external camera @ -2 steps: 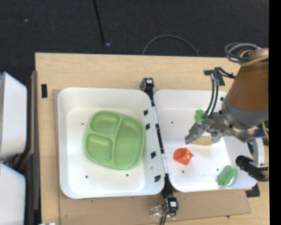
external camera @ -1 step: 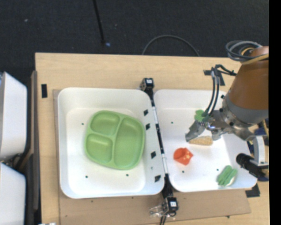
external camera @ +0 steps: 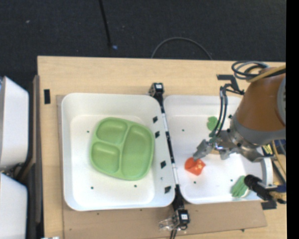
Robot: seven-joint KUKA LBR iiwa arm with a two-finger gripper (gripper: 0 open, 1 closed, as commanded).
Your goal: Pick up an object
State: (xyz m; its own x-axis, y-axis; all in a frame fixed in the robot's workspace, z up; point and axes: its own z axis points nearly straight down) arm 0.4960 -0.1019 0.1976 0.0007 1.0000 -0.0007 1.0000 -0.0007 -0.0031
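Observation:
A small orange-red object [external camera: 194,166] lies on the floor of the right bin [external camera: 189,113], near its left wall. My gripper [external camera: 205,151] hangs just above and to the right of it, its tip close to the object's upper edge. A green object [external camera: 212,123] lies farther back in the same bin, partly behind the arm. Another green object [external camera: 238,187] rests near the bin's front right corner.
The left bin [external camera: 74,188] holds a green divided plate [external camera: 122,148] at its middle. A black-clipped divider [external camera: 165,143] runs between the two bins. The grey and orange arm [external camera: 259,113] covers the right bin's right side, with cables above it.

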